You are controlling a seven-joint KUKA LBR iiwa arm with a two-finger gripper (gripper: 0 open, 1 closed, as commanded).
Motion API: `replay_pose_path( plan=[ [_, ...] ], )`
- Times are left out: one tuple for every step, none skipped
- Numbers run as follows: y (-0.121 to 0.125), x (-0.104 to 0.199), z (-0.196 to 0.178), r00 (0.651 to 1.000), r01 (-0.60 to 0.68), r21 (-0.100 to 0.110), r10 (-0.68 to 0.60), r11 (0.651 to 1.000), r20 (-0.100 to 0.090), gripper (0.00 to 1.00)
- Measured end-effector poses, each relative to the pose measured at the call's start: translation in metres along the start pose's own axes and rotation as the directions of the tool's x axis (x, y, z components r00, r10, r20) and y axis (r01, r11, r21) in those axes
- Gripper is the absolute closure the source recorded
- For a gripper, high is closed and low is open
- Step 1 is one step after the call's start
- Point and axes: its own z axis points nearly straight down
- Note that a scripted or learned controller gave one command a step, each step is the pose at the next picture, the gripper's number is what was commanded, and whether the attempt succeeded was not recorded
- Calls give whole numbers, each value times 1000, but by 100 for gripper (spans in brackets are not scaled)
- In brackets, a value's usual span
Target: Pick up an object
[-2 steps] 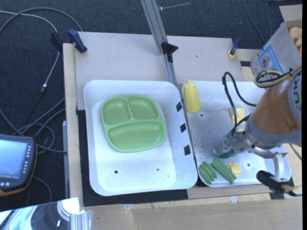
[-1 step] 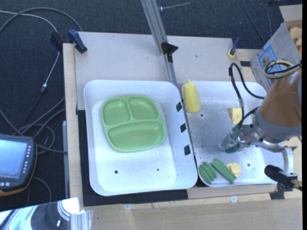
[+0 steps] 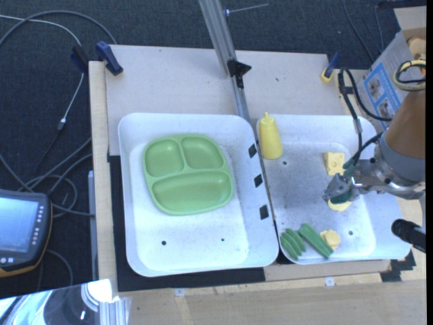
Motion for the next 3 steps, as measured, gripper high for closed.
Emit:
replay_pose_path(
  plan=[
    [1, 0, -2, 1000, 0, 6, 0, 1000, -1, 100],
    [26, 47, 6, 1000, 5, 6, -5, 1000, -4, 100],
    [46, 97, -7, 1000, 6, 5, -6, 1000, -4, 100]
  ],
)
